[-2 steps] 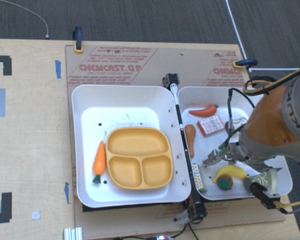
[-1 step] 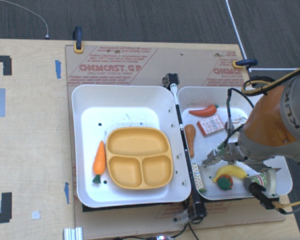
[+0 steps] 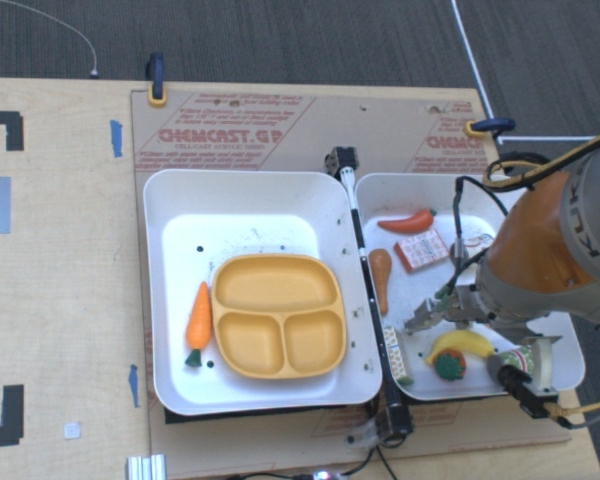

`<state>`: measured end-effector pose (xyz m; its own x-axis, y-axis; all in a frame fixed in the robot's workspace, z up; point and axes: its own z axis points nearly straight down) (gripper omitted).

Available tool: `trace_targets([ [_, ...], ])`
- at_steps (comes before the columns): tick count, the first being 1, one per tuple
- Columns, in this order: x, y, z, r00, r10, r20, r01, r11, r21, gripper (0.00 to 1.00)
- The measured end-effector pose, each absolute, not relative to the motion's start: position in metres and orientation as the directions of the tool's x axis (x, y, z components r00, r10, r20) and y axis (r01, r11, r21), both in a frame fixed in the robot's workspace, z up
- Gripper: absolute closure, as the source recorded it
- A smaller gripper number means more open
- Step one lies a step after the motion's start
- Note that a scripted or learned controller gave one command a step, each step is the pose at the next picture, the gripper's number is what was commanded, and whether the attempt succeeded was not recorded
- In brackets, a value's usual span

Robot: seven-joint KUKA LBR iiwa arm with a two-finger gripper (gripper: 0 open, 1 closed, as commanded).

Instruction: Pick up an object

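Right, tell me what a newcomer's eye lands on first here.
The yellow divided tray in the left bin, with an orange carrot beside it on the tray's left. Then the grey and orange arm reaching over the right bin, its pincer low among a red pepper, a banana and other toys.

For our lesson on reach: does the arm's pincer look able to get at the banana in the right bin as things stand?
Probably yes. The pincer hangs in the right bin just beside the banana, which lies uncovered on the floor. A red and green toy touches it and might get in the way.
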<state>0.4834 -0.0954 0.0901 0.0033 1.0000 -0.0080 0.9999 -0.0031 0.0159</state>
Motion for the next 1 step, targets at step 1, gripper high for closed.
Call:
trace_targets([
  [1,0.4834,-0.0955,0.0901,0.003,1.000,-0.008,1.000,-0.003,0.016,0.00],
])
